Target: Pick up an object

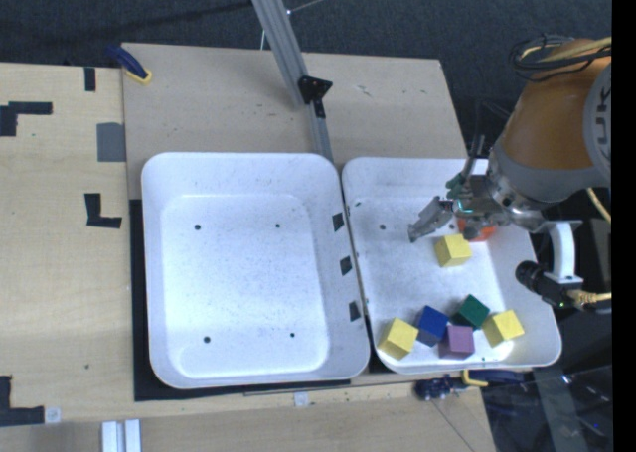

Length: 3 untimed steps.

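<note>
You get even, fairly bright light from overhead, with soft shadows. The white bins [243, 271] look slightly washed out but without hard glare. The frame is low-resolution and soft throughout, and the small blocks [452, 326] lose their edges.

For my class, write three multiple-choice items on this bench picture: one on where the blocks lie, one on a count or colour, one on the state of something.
1. Which bin holds the blocks?
A. the left bin
B. the right bin
C. both bins

2. How many yellow blocks are there?
A. one
B. three
C. five

3. Where is the claw?
A. over the right bin
B. over the left bin
C. off the bench

Key:
1 B: every block lies in the right bin.
2 B: yellow blocks show at and.
3 A: the claw hangs over the right bin, beside a yellow block and apart from the blue block.
</note>
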### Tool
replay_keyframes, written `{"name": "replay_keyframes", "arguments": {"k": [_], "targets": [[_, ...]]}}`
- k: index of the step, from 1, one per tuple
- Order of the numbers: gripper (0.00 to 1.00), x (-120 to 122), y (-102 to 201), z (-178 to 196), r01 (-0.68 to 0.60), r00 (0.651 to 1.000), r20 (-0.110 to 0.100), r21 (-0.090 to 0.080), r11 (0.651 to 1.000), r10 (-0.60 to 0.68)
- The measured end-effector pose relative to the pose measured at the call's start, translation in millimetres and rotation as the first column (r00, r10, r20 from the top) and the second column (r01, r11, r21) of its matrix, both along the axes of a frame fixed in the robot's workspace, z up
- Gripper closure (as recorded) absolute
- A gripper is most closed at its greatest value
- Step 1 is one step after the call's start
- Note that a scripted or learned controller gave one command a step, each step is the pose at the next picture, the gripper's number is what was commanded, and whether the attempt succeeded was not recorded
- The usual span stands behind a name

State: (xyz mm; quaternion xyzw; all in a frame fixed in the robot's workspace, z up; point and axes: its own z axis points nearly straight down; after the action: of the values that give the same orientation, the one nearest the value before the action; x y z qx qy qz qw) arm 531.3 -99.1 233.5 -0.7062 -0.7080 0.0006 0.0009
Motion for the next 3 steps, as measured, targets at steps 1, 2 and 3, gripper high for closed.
{"name": "replay_keyframes", "arguments": {"k": [1, 2, 3], "targets": [[0.0, 0.0, -0.2, 0.0, 0.0, 1.0, 0.0, 0.0, 1.0, 0.0], [0.0, -4.5, -1.2, -44.1, 0.002, 1.0, -0.005, 0.0, 1.0, -0.002], [0.0, -2.3, 9.0, -96.1, 0.001, 1.0, -0.005, 0.0, 1.0, -0.001]]}}
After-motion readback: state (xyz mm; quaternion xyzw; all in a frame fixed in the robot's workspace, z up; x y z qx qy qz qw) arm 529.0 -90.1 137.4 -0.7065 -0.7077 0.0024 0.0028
